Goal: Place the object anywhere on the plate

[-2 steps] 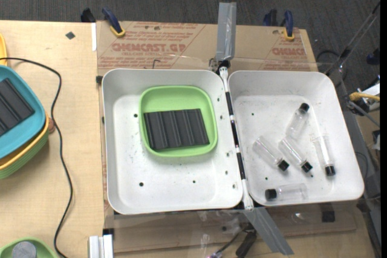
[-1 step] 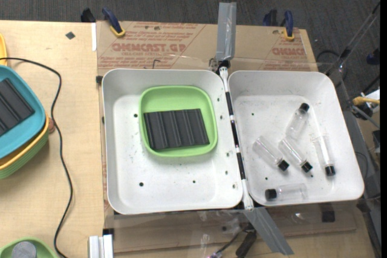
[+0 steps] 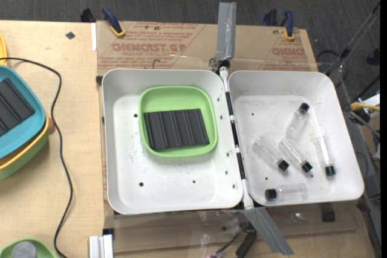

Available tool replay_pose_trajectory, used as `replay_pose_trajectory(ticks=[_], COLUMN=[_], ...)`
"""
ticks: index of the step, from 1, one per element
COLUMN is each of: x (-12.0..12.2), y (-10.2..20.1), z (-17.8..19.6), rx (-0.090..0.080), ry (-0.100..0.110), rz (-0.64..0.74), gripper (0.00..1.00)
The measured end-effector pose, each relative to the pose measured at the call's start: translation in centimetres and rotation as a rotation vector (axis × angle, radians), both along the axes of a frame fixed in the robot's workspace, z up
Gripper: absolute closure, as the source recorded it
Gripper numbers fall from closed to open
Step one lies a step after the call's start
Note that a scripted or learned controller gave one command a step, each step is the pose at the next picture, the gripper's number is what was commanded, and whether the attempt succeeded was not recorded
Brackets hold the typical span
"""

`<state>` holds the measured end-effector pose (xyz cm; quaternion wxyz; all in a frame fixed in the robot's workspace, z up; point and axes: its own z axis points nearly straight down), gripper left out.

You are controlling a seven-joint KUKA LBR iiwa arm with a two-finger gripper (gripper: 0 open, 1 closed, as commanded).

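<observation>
Green plate (image 3: 178, 103) is sitting in the left bin (image 3: 115, 148), waiting; 5 clear tubes (image 3: 290, 154) are lying loose in the right bin (image 3: 338, 99), so we are judging nothing placed yet.

I see a black cable (image 3: 60, 148) snaking down the wooden bench (image 3: 36, 202) on the left, beside stacked teal and green trays (image 3: 21, 121). Printed cardboard (image 3: 157, 45) sits behind the bins, held by blue-and-yellow clamps (image 3: 113, 22). A grey tape strip (image 3: 226, 33) runs down the middle.
</observation>
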<state>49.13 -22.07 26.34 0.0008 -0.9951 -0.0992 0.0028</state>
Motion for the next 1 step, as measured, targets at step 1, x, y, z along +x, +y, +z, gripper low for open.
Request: replay_pose_trajectory(ticks=[1], x=[-1.38], y=[-0.11], z=[0.75], rx=[0.001], ry=[0.0], rz=[-0.001], gripper=[0.0])
